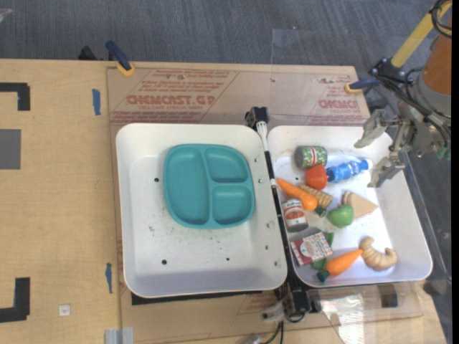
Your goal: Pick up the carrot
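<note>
Two carrots (297, 193) (341, 261) lie untouched in the right bin (419, 246); gripper (384, 153) hovers at two o'clock, fingers spread, empty — grasp not started.

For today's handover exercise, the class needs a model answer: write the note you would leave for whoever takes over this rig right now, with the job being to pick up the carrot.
Gripper: open, holding nothing, at the right bin's far right edge.
Carrots: two in the right bin. One carrot lies near the left wall, beside a small can. The other carrot lies near the front, next to a croissant.
Left bin: holds a teal divided plate.
Done: nothing yet; neither carrot is lifted.
Left: choose a carrot, move over it, descend, grasp, lift.
</note>
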Tool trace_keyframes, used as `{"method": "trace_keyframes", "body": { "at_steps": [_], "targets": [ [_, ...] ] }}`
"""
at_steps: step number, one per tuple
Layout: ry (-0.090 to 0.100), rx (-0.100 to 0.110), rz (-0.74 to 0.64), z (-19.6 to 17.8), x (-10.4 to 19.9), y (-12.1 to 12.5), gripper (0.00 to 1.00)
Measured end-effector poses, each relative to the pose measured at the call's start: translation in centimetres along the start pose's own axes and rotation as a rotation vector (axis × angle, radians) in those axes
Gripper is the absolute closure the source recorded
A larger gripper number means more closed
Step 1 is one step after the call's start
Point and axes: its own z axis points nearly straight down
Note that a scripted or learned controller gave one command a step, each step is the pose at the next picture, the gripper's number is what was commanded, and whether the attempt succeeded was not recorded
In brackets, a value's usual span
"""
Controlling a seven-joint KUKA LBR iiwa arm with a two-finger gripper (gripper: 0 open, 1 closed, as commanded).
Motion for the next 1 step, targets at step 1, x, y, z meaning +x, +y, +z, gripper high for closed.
{"method": "trace_keyframes", "body": {
  "at_steps": [1],
  "targets": [
    [0.011,-0.006,-0.052,11.54,-2.2,5.88,0.0]
  ]
}}
